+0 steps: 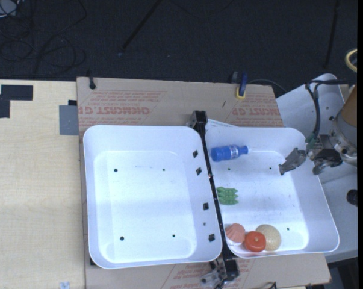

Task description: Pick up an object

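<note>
Hanging over the right rim of the right bin [316, 185], the claw [304, 160] has its two fingers spread apart with nothing between them. Well to its left, a blue bottle [229, 153] lies on its side near that bin's far left corner. A green toy [227, 195] sits by the divider [210, 185]. At the near edge, a pink piece [234, 232], a red piece [255, 241] and a tan piece [269, 236] cluster together, touching. The left bin [103, 155] sits alongside on the bench [31, 185].

The right bin [313, 221] has open floor at its middle. A bottle [229, 153] lies along its far wall. A green piece [227, 195] sits by the divider, and three round items [253, 238] crowd the near corner.
</note>
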You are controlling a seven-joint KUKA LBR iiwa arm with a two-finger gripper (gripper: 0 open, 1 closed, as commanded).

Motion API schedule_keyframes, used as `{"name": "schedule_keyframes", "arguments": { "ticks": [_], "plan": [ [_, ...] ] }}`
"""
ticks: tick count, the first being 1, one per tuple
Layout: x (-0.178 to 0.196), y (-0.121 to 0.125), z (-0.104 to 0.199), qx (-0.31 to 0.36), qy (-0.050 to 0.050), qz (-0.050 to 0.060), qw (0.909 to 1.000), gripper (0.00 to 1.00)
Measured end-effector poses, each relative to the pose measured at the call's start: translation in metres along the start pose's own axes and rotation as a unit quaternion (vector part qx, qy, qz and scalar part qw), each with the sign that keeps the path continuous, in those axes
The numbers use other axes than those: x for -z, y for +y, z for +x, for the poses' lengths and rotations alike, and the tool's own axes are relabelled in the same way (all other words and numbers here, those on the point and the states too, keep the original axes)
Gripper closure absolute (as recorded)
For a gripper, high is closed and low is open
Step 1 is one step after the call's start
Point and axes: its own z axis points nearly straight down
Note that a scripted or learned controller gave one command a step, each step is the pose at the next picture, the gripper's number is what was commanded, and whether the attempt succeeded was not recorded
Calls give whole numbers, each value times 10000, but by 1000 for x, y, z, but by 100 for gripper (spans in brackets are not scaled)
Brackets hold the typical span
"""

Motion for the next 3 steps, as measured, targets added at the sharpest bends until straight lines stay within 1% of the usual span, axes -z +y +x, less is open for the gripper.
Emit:
{"name": "schedule_keyframes", "arguments": {
  "ticks": [1, 2, 3],
  "plan": [
    [102, -55, -6, -16, -15, -41, 10000, 0],
    [81, -63, -32, -9, -6, 3, 10000, 0],
    [92, -63, -32, 0, -4, 1, 10000, 100]
  ]
}}
